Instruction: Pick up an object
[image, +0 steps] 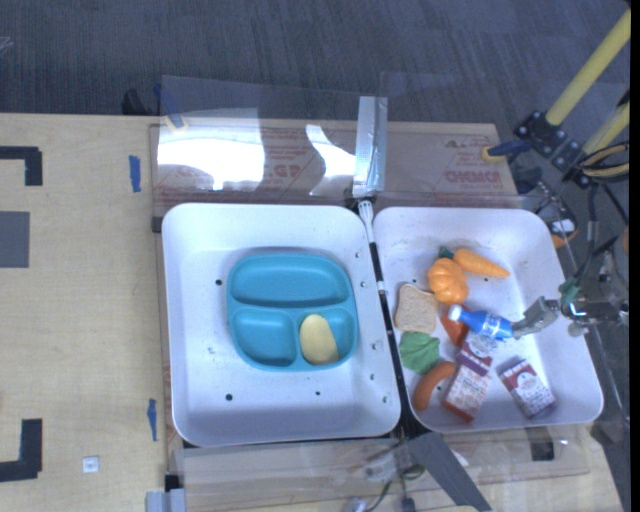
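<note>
In the right bin (520, 225), we see the pincer (535, 316) beside a bottle (481, 323); pumpkin (449, 281), carrot (480, 263) and cartons (468, 382) crowd nearby. We cannot tell its opening.

Bench top (70, 330): pale wood-grain board, matt, marked with blue tape tabs (134, 172). Left bin (185, 330) and right bin (575, 400): white moulded plastic, smooth, with a soft sheen. Divided tray (285, 290): teal plastic, smooth and semi-matt, bearing a yellow potato-shaped piece (319, 339) of smooth plastic look. Backboard (430, 165): brown cardboard behind a clear, glossy sheet (260, 150) that throws bright reflections, joined by a strip of dull silver tape (369, 145). Small cartons (467, 385): printed paper or card, slightly glossy. Orange pumpkin (448, 281) and carrot (480, 264): smooth plastic. Floor (300, 40): dark, rough-textured carpet.
</note>
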